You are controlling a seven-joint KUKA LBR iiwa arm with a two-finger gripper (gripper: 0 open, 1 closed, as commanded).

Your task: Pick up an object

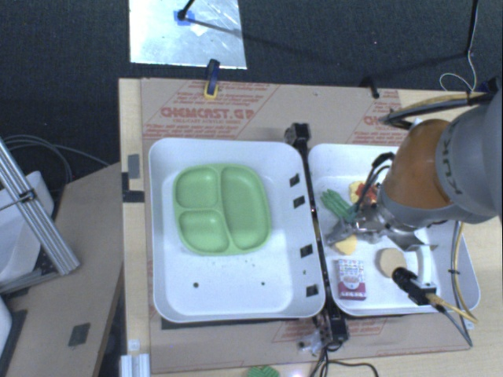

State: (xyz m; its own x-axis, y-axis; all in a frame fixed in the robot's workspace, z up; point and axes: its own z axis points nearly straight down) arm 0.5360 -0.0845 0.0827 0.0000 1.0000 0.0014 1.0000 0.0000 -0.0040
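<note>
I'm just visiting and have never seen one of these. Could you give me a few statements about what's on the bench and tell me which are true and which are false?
1. A green divided tray lies in the left bin. True.
2. The arm's tool is over the left bin. False: it is over the right bin.
3. A red and white packet lies near the right bin's front edge. True.
4. The green tray has food in its compartments. False: they look bare.
5. A green item lies in the right bin beside the tool. True.
</note>
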